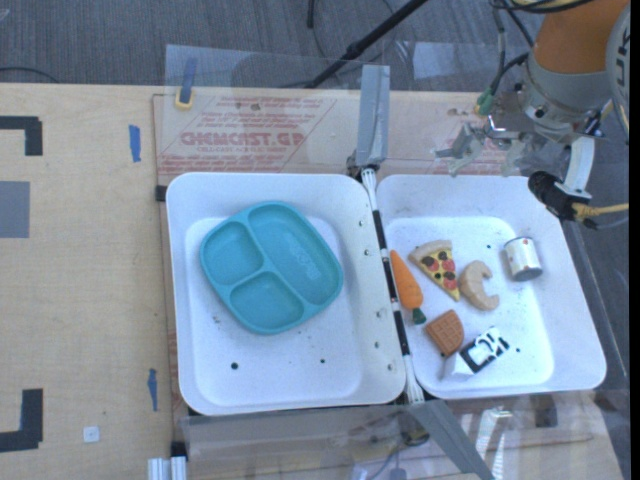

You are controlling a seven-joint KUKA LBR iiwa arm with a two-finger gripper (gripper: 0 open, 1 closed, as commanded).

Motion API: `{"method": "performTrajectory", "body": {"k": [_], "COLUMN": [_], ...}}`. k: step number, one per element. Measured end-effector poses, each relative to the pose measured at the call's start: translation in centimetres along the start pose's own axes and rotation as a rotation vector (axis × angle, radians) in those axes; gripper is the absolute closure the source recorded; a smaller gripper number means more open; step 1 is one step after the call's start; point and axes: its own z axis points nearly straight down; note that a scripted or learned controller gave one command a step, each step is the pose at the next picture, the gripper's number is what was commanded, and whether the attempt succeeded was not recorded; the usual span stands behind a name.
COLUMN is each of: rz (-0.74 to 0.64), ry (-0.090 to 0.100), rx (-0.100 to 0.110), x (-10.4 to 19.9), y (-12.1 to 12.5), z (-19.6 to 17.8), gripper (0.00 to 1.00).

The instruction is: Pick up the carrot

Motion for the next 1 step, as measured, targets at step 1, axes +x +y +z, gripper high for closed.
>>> {"method": "performTrajectory", "body": {"k": [1], "rz": [0.039], "ry": [-0.001], "rx": [0.000], "x": [3.65], "y": [-5.66], "z": [8.40], "gripper": [0.00]}}
